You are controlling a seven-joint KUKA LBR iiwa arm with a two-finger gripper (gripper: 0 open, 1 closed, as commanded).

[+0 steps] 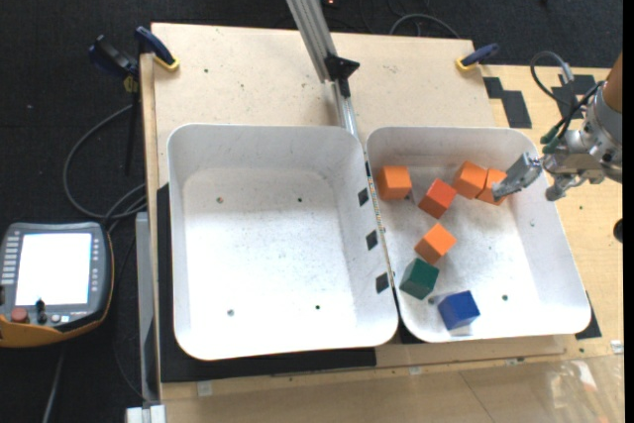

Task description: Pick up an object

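Fingers: state cannot be told.
Orange block: touching fingers, long axis unclear.
Orange cube: just left.

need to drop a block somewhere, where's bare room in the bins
The left bin has bare floor wall to wall. In the right bin, free floor lies right of the blue cube. Crowded: the top half, around the orange cubes and the gripper.
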